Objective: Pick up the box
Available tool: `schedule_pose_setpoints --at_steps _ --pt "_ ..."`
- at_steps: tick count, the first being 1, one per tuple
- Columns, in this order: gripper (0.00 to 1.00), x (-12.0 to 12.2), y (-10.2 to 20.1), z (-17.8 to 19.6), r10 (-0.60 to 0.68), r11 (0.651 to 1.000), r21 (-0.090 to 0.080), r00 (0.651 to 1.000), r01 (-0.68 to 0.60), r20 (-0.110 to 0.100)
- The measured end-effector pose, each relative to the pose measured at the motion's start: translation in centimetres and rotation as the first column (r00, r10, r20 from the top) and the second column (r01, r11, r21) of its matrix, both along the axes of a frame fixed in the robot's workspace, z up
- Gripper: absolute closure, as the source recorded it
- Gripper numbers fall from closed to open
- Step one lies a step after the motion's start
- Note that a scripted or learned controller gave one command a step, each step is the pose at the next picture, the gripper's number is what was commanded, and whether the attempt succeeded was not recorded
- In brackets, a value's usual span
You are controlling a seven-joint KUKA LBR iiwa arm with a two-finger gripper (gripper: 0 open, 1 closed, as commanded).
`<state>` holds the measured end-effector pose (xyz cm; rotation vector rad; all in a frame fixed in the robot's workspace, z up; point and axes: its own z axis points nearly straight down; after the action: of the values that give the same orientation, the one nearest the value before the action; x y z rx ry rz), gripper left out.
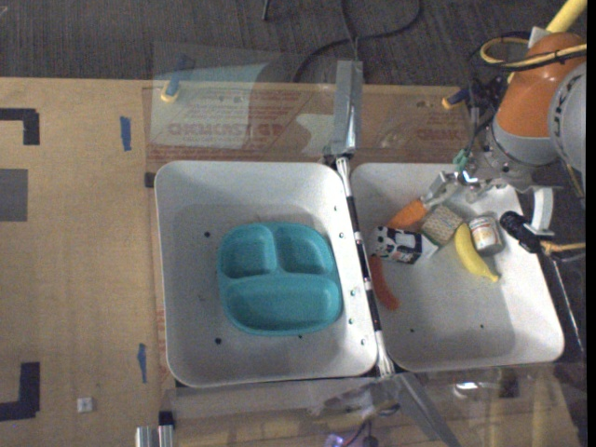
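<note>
Near the right bin's (521, 343) back wall, the hand (458, 182) hung low over a tight cluster, and whether it was apart or together could not be told. Just below it lay the box (443, 223), tan and tilted, touching a carrot (408, 214) on its left and sitting just beside a can (483, 234) and a banana (474, 255). A small black-and-white carton (399, 243) and a red chili (382, 285) lay nearer the divider. With 3 neighbours so close, a descent could have landed on the carrot or can instead, or nudged the box askew. Its tilt also risked a slipping, corner-only pinch. The teal tray (277, 277) in the left bin (186, 203) stood well apart.
</note>
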<state>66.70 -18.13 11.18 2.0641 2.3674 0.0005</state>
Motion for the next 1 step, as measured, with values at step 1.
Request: schedule_pose_setpoints --at_steps 1 --pt "0.00 -5.36 4.53 -2.40 -0.160 0.987 -0.001 0.987 0.160 0.007"
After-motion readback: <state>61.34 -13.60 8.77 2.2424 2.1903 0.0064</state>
